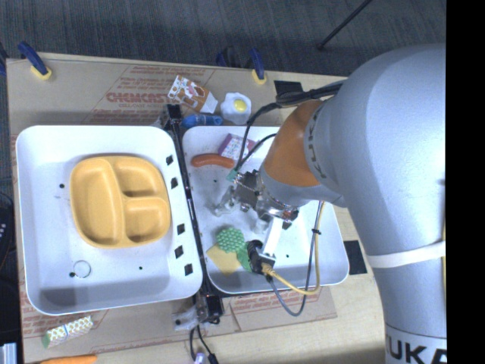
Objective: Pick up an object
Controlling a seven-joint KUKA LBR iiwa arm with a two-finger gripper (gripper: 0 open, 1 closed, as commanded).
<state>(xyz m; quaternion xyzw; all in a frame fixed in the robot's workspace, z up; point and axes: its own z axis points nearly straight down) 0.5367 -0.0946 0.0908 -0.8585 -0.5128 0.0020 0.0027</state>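
The gripper [231, 199] hangs low in the right bin [327, 268], at the end of the grey KUKA arm [386, 165] that reaches in from the right with its orange band [292, 154] just above the wrist. Whether it is wide or narrow cannot be told: the metal parts at the tip merge into a small grey tangle against the white floor of the bin, and nothing can be made out as gripped there. Just above the tip lies a reddish-orange sausage-shaped toy [213, 160], near but apart from it. Below the tip sit a green knobbly ball [230, 239] and a pale yellow wedge [221, 258] touching one another, with a dark green piece [246, 258] beside them that the black cable fitting partly covers. A pink and white packet [236, 143] near the top of the bin is half hidden behind the wrist. The arm's bulk covers most of the right bin's far side. In the left bin [38, 279] a yellow divided tray [121, 199] lies well apart from the gripper. Outside the bins, on the cardboard, stand a small printed carton [186, 92] and a white and yellow object [236, 106], too small to name.
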